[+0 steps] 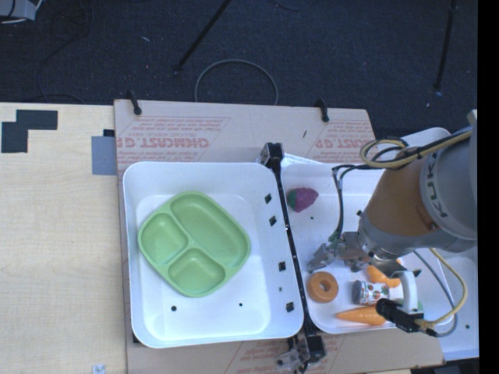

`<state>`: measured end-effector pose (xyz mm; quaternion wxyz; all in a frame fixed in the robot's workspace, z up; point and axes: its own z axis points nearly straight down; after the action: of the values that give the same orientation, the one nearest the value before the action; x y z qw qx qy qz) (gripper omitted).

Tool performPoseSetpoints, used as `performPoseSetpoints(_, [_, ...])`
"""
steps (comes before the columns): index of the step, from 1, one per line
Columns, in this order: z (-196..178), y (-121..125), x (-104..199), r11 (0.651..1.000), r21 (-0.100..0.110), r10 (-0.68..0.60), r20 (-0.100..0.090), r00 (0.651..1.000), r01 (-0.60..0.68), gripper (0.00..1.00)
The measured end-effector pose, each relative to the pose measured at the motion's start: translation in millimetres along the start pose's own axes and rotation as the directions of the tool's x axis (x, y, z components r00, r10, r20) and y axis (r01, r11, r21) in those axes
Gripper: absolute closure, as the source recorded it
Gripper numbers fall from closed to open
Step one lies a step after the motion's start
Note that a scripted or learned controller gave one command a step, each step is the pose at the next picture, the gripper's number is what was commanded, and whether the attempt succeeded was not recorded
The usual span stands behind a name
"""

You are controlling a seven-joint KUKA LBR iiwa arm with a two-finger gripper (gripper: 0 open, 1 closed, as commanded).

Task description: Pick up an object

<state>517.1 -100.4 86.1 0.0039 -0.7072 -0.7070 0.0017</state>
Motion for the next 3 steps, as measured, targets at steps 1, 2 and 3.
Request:
performPoseSetpoints(1, [-9.9, 1.3, -1.1, 1.000, -0.001, 0.006, -0.001, 1.000, -0.006, 1.00])
performPoseSetpoints(2, [-70.1, -0.4, 2.1, 1.000, -0.007, -0.002, 0.002, 1.000, 0.002, 1.00])
performPoseSetpoints(3, [-127.6, -1.7, -7.1, 1.000, -0.008, -0.001, 0.003, 1.000, 0.001, 1.00])
